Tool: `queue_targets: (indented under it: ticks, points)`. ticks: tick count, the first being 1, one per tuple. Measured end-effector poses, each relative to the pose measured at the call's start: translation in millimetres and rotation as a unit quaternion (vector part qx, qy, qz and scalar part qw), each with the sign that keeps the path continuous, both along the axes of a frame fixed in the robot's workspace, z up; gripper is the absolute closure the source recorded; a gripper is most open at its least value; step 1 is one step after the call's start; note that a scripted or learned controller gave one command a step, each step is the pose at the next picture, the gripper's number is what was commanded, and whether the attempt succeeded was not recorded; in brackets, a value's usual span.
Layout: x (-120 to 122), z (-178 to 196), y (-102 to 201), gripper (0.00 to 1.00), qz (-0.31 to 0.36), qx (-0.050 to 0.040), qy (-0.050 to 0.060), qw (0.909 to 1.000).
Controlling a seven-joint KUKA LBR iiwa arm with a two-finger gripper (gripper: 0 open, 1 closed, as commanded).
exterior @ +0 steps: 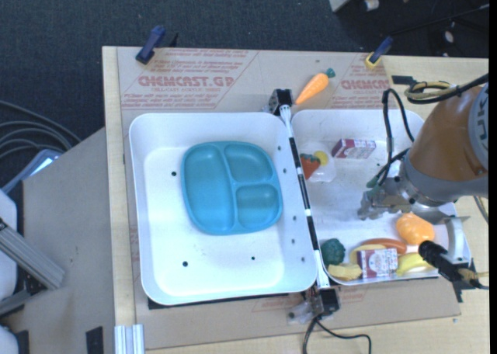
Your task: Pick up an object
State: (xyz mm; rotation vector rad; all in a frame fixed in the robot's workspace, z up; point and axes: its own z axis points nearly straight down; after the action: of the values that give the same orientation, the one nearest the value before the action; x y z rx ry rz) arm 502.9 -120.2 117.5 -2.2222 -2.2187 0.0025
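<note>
1. Presently, the gripper (pixel 375 203) sits low in the right bin (pixel 353 119), over bare white floor near the middle of that bin. You cannot tell from this slanted view whether it is released or clenched; nothing is seen held by it.
2. Nearest candidate is the orange toy (pixel 414 228), lying just beside the gripper toward the front right corner of the bin. Judged light, rounded and smooth plastic, so likely to slip; you would do best to take it across its narrower middle.
3. Along the front wall lie a green piece (pixel 333 250), a yellow banana-like piece (pixel 345 271) and a red-and-white carton (pixel 380 261), crowded together and touching. Judged awkward to grasp singly.
4. Toward the back lie a small red-and-white box (pixel 353 148), apart from its neighbours, and a red-and-yellow item (pixel 313 164) close to the divider (pixel 297 189). The box is judged stiff and light, with flat sides offering a surer hold.
5. Outside the bins, a toy carrot (pixel 312 88) rests on the bench (pixel 194 73).
6. Left bin (pixel 155 267) holds a blue divided tray (pixel 231 187), well apart from the gripper.
</note>
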Motion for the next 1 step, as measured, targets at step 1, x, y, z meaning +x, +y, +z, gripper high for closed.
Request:
queue_targets:
  ticks: [1]
  points:
    - [33.9, 43.3, -104.6, 1.00, 0.000, -0.0007, -0.002, 1.0000]
